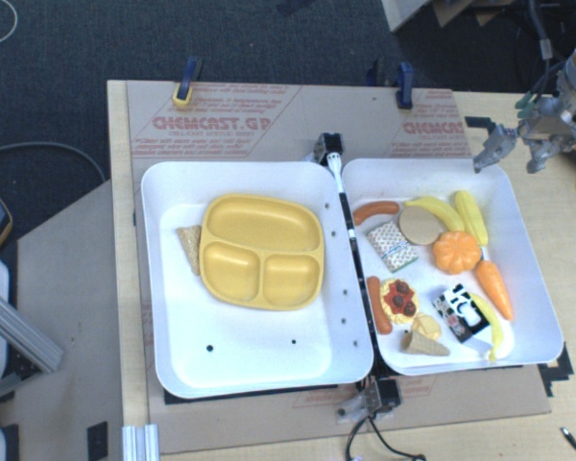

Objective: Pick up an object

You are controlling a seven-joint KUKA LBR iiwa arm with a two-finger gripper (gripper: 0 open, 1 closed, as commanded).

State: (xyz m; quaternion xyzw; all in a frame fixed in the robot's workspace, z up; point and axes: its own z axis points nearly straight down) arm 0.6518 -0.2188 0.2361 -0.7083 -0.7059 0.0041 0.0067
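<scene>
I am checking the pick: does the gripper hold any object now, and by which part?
Nothing is held. The gripper is open, at the right bin's far corner, above the toy food, with no object between its fingers.

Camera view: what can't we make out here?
- Gripper: at the right edge above the right bin; too small and blurred to read its opening.
- Arm: cut off by the frame's right edge.
- Tan wedge in the left bin: partly hidden under the yellow tray.
- Black-and-white item: print too small to read.
</scene>
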